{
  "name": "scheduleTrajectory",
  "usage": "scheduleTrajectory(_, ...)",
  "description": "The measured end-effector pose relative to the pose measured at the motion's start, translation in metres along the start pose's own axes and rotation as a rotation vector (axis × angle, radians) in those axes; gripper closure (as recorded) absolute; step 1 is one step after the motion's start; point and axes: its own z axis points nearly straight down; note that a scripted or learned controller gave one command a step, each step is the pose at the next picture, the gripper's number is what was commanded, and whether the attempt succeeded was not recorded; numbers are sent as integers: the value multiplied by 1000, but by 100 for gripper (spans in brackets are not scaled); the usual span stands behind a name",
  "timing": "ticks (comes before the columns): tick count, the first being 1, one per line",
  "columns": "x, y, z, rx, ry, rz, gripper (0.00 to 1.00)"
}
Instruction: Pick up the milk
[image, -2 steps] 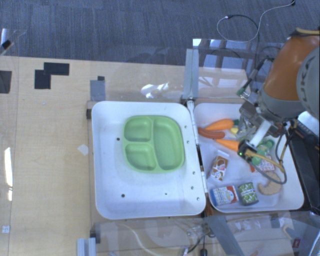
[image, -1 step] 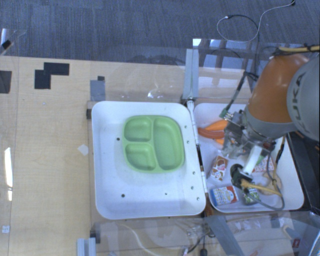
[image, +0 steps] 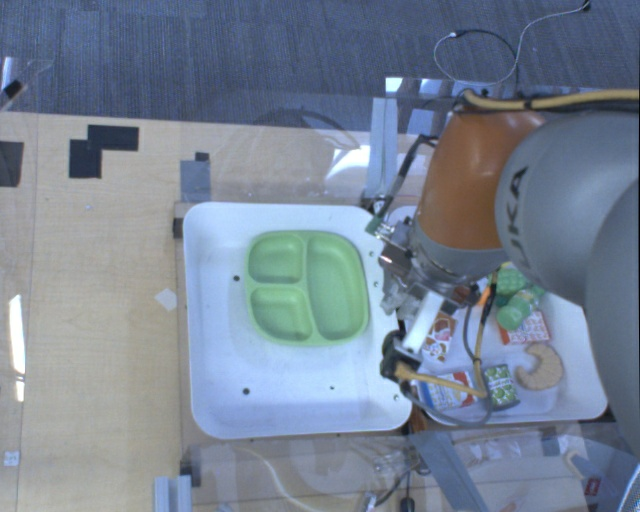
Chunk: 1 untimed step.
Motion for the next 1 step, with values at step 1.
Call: scheduleTrajectory(1,31,-32,13,1,0,-37,100)
